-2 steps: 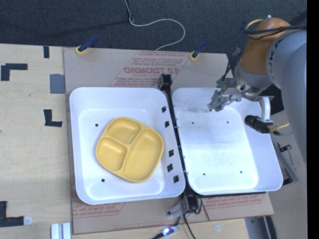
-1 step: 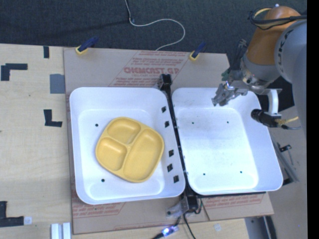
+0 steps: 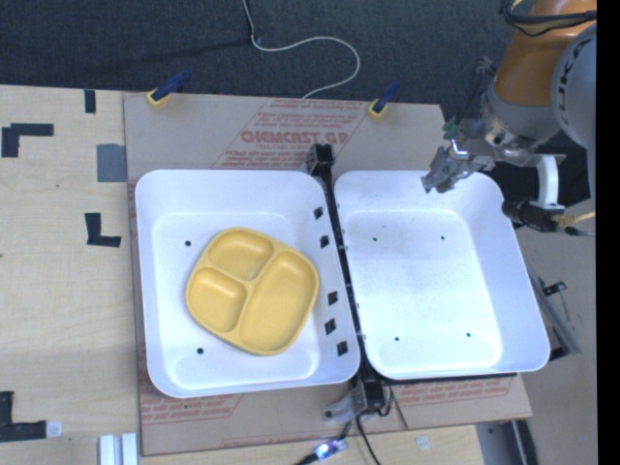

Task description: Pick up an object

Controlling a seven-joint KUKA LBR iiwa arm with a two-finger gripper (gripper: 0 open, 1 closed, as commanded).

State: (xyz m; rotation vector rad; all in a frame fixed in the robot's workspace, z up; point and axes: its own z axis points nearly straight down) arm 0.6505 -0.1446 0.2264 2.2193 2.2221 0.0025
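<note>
A yellow plastic plate with three compartments lies flat in the left bin, near its middle. My gripper hangs over the far right corner of the right bin, well away from the plate. Nothing shows between its fingers. The arm with its orange band comes in from the upper right.
The two white bins sit side by side on a brown cardboard sheet clamped at the back by blue and yellow clips. A white cable loops on the dark floor behind. Black clips line the seam between the bins.
</note>
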